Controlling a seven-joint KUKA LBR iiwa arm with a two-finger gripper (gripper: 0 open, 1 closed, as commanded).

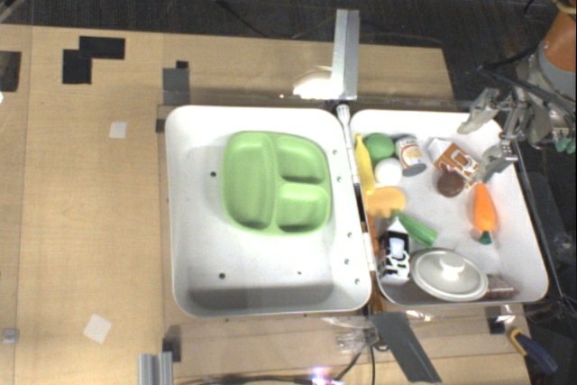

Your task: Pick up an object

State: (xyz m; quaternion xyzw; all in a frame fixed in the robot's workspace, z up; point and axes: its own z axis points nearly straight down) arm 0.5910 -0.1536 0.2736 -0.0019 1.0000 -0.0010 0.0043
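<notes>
— Where does the arm stand?

— It enters from the right edge, orange band showing at the top corner, its gripper poised over the upper right corner of the right bin. The two fingers are spread wide, with nothing between them.

— What lies beneath?

— Toys crowd that bin. A small brown box and a dark brown round piece sit just beside the lower fingertip, an orange carrot below them. Farther left: a can, a green ball, a white ball, a yellow piece and a green stick. A white lidded bowl and a black-and-white bottle fill the near side. The left bin holds a green divided tray.

— Anything unclear?

— The arm is cut off at the frame edge; the bottle's label is unreadable.
</notes>
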